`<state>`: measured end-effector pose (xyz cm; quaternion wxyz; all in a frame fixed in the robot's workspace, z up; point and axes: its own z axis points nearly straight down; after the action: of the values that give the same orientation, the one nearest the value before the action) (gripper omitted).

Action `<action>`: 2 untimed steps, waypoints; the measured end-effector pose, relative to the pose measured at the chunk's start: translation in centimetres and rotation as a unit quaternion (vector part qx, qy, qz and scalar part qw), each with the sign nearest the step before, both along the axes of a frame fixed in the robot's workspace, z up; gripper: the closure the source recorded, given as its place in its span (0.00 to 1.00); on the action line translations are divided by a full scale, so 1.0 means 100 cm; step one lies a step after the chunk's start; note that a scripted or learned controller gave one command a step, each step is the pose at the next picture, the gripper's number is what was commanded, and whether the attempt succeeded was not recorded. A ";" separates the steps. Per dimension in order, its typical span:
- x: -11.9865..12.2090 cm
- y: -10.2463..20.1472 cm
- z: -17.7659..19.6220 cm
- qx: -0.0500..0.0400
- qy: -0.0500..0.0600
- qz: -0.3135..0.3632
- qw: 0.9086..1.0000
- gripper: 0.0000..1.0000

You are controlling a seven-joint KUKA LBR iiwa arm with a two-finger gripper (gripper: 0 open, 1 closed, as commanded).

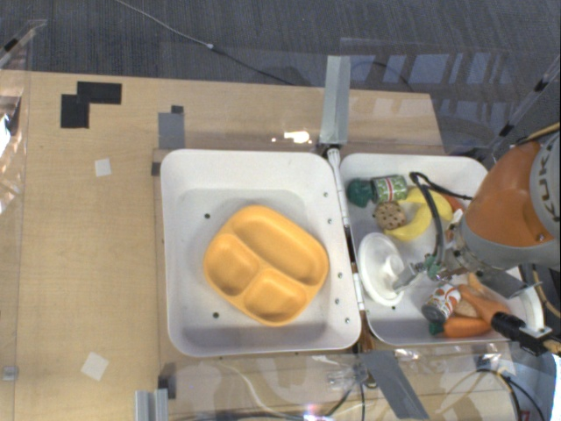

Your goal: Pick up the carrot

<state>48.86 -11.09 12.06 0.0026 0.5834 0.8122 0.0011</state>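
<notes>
The carrot point(467, 326) lies at the near edge of the right bin point(399, 327), orange and lengthwise along the bin's front wall, with a second orange piece point(480, 303) just behind it that may be part of the same toy or another one. A small can with a red and white label point(443, 303) leans against the carrot's left end, touching it. Behind these sit a white bowl point(380, 266), a banana point(419, 220), a cookie point(389, 215) and a green-labelled bottle point(383, 189), all crowded in the far half of that bin.

The claw point(436, 264) hangs below the orange wrist band, above the bowl's right rim and well behind the carrot. Its metal parts blur together, so whether it is open or closed cannot be told here. Nothing is visibly held.

To do the grasp well, the claw should shift toward the bin's front, centre over the carrot's middle and turn so it closes across the narrow width, not along the length. Coming down on the right-hand half looks wiser, away from the can, since a touch there could roll the can or nudge the carrot against the wall. The front wall leaves little room, so a straight vertical descent seems safest.

The left bin point(188, 235) holds a yellow divided plate point(266, 263); both bins rest on the wooden bench point(79, 253).
</notes>
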 end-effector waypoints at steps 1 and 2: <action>0.000 0.000 0.000 0.000 0.000 0.000 1.000 0.00; 0.000 0.000 0.000 0.000 0.000 0.000 1.000 0.00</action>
<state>48.86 -11.09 12.06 0.0026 0.5834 0.8122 0.0011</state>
